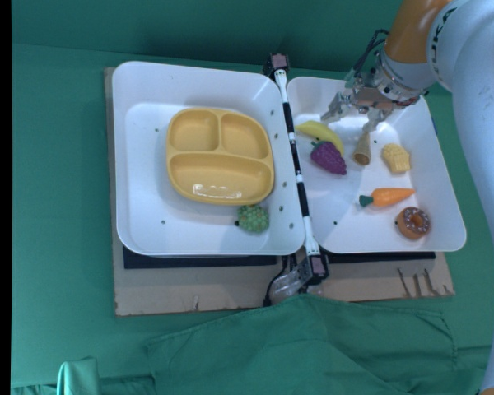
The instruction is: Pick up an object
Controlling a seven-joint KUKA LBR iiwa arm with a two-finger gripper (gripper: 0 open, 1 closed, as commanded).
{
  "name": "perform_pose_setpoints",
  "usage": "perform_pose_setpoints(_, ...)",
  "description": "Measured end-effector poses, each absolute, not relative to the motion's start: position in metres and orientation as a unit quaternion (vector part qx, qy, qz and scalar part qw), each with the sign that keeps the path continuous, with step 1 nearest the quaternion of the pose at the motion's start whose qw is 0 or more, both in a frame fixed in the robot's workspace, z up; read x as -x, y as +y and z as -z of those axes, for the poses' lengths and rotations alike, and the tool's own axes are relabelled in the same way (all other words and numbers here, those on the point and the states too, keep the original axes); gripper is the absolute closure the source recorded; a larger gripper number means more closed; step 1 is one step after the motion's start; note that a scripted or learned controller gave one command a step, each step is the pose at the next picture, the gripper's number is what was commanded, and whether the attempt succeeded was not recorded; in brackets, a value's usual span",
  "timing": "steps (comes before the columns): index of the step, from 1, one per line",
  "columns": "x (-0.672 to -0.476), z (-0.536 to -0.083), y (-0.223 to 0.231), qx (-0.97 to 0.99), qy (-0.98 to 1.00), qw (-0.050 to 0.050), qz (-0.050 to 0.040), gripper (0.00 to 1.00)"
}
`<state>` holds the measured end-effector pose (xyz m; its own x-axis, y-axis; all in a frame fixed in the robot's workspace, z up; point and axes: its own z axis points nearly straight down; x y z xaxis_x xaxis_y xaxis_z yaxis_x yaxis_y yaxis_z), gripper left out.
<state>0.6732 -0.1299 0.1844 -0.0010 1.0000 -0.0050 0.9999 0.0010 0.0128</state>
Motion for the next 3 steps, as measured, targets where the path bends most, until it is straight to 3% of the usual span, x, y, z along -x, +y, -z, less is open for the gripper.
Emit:
perform_pose_setpoints(1, -0.668, -0.185, -0.104, -0.707, 0.707, 0.006, -0.003, 0.0)
perform_pose_setpoints(2, -0.7, -0.183, -0.096, -0.707, 0.707, -0.003, 0.0049, 0.0)
perform_pose_setpoints(3, -0.701, -0.218, -0.124, -0.709, 0.705, 0.004, -0.002, 0.0)
